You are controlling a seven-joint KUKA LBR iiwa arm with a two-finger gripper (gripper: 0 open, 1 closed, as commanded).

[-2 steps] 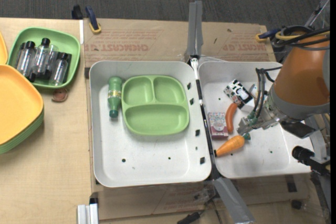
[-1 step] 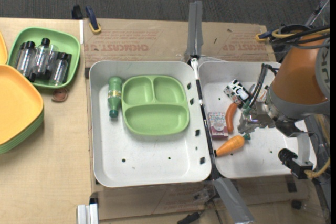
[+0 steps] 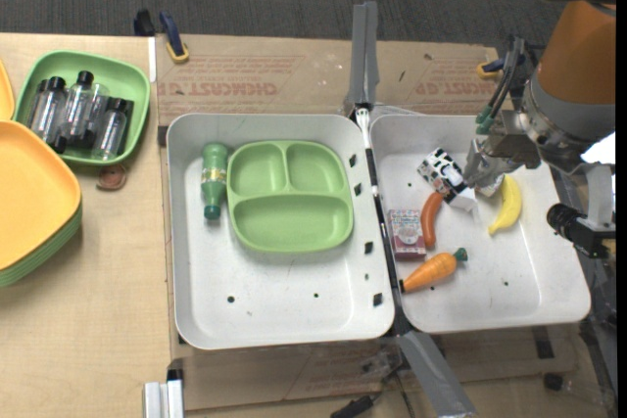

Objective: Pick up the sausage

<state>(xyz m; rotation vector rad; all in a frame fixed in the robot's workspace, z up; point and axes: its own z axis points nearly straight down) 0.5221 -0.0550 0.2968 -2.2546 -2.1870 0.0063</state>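
The sausage [image 3: 431, 218], a short red-orange link, lies almost upright in the picture in the left half of the right bin [image 3: 549, 303]. It sits beside a small pink box [image 3: 405, 232]. My gripper [image 3: 483, 173] hangs over the bin's upper middle, to the right of and slightly above the sausage. It is close to a black-and-white toy [image 3: 442, 174] and a banana [image 3: 506, 205]. Nothing shows as held.
A carrot [image 3: 431, 271] lies just below the sausage. The left bin [image 3: 284, 303] holds a green divided plate [image 3: 290, 196] and a green bottle [image 3: 213, 179]. On the bench at the left are a green tray of bottles [image 3: 80, 108] and stacked orange plates [image 3: 29, 206].
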